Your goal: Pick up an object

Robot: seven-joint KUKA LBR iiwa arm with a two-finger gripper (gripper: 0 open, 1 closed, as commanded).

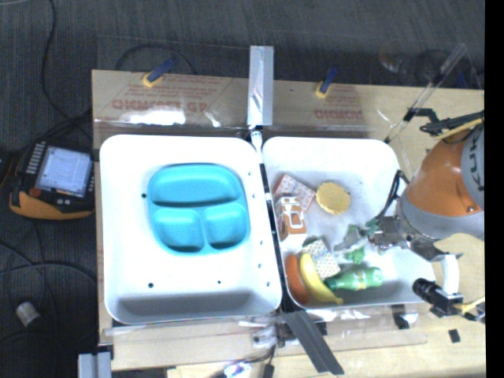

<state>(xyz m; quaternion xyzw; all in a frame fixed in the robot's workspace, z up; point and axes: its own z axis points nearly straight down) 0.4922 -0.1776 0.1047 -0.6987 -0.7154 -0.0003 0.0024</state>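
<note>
My arm (453, 187) runs off the right edge of the frame, so its upper part is cut away. At centre right, my gripper (368, 239) is too small and cluttered to read. The banana (313, 280) hides part of the orange fruit (293, 276) at lower centre.

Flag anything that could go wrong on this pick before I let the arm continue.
The gripper sits low in the right bin, above the crowded near corner: green bottle, banana and a checkered item touch or overlap, so it may nudge neighbours or grab two. The rounded bottle may slip. The bin's wall is close.
</note>
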